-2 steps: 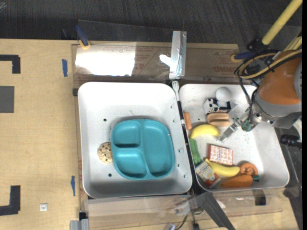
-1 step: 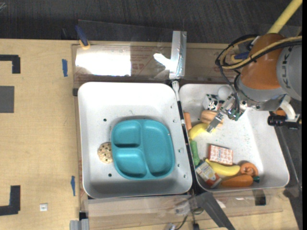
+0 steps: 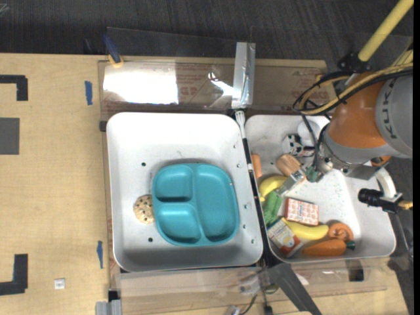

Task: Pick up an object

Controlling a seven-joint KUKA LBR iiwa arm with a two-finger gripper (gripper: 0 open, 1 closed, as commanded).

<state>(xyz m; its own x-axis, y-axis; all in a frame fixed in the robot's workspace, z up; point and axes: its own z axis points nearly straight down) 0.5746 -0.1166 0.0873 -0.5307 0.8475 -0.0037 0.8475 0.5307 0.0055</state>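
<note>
Camera view: gripper [image 3: 303, 173] over toys [image 3: 298, 218].

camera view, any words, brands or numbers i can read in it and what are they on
"KU": grey letters on the arm's housing at the right edge, cut off by the frame.
Red-and-white box in the right bin: print is there, too blurred to read.
Small packet below it: label too small to read.
Cardboard behind the left bin: faint reddish print, unreadable.
</note>
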